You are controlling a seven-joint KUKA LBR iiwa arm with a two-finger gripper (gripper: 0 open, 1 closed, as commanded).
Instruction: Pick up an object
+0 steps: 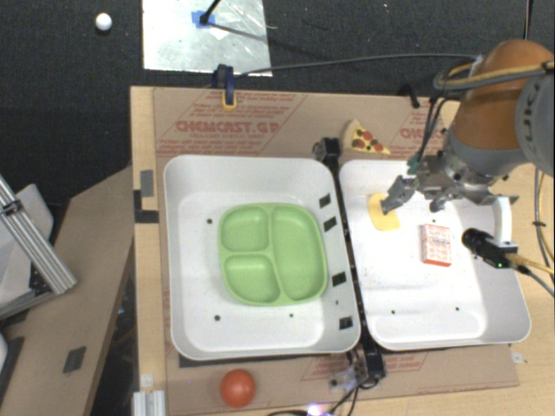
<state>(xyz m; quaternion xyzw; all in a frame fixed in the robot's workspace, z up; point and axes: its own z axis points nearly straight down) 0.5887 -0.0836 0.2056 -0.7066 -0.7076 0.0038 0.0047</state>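
Behind the two bins, the brown board [251, 120] reads "CHEMCAST GP"; whether the pincer [401, 194] grips anything I cannot tell.

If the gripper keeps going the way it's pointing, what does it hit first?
Most likely the yellow block in the right bin: the gripper points down and left, just above it. Depth is hard to judge from this single view.

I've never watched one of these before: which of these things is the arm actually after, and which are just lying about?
Likely part of the job:
- tool, low in the right bin
- yellow piece beside it
- small red and white packet

Just lying about:
- green divided plate in the left bin
- pizza slice toy behind the bins
- orange ball in front
- white ball far back
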